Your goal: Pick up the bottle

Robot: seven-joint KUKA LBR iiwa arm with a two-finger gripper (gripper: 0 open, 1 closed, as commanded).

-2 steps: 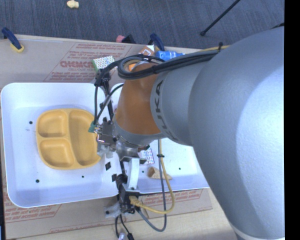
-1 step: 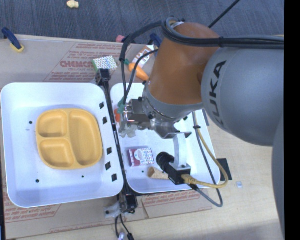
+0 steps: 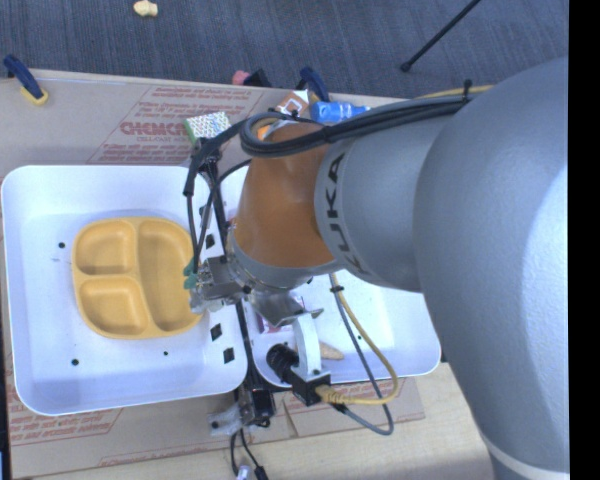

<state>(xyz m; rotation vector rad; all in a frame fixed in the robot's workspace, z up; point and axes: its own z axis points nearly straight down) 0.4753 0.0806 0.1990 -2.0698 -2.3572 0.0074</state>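
My arm reaches in from the right and covers most of the right bin [image 3: 420, 353]. The gripper [image 3: 268, 316] points down over that bin's left part, close to the wall between the two bins, and the wrist hides what lies under it. A blue object [image 3: 332, 111], possibly the bottle, pokes out behind the arm at the right bin's far edge, next to something orange and white [image 3: 294, 103]. A small tan piece [image 3: 331, 351] lies on the bin floor just right of the gripper.
A yellow divided plate [image 3: 135, 276] lies in the left bin [image 3: 40, 368]. A green patterned packet [image 3: 207, 126] sits at the far edge between the bins. Blue clamps [image 3: 25, 78] hold the cardboard underlay at the back.
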